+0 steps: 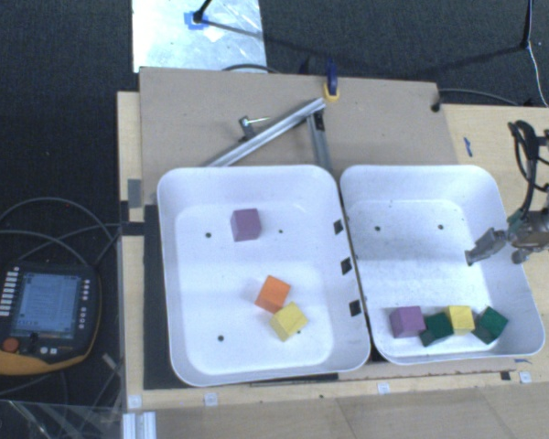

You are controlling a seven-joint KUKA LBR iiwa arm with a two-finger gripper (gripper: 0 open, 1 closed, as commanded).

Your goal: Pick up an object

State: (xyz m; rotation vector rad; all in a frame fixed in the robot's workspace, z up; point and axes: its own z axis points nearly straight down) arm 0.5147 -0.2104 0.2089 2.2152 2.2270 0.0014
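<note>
On wooden bench (393,117), two white bins (256,273), dark carpet (55,108) around, pendant (41,318) left

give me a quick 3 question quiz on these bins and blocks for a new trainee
1. True or false: the left bin holds three blocks.
2. Which block lies nearest the orange block? A) the purple block in the same bin B) the yellow block touching it C) a green block
3. Fill in: the gripper is over the ____ bin's right side.

Key
1. True: purple, orange and yellow.
2. B.
3. Right: it sits over the right bin, above the row of blocks along the near wall, a purple one, two green ones and a yellow one.
</note>
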